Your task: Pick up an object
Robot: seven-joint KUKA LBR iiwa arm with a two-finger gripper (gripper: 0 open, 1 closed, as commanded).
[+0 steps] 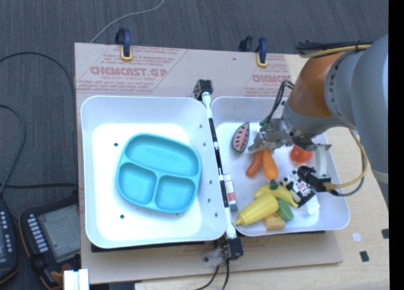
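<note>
Nearby, carrot [269, 165] beside watermelon slice [240, 138]

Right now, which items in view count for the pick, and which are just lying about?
For the pick: gripper; right bin toys: carrot, watermelon slice, red tomato, yellow corn.

Lying about: blue divided tray in left bin, blue clamps, handheld pendant.

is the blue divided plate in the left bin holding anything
Empty. All three compartments of the blue divided plastic plate show bare blue. It lies flat in the left white bin; the toy food sits in the right bin.
</note>
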